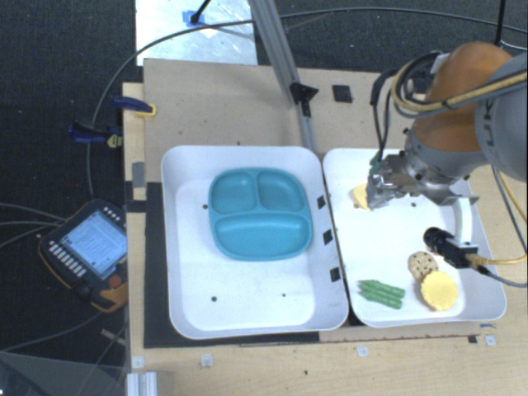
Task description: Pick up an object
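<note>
My gripper [375,196] is low in the right bin [375,246], near its upper left part. A small pale yellow piece [359,196] lies right at the gripper's left side, partly hidden by it; whether they touch is unclear. Further down the same bin lie a bunch of green beans [381,293], a speckled brown cookie [421,264] and a round yellow disc [439,290]. The grey arm with its orange band [474,68] comes in from the upper right.
The left bin [190,304] holds a blue divided plate [260,214]. A black cylindrical part [441,244] with a cable juts over the right bin near the cookie. A grey pole [276,35] slants across the bench top. A teach pendant [87,250] lies off the bench's left.
</note>
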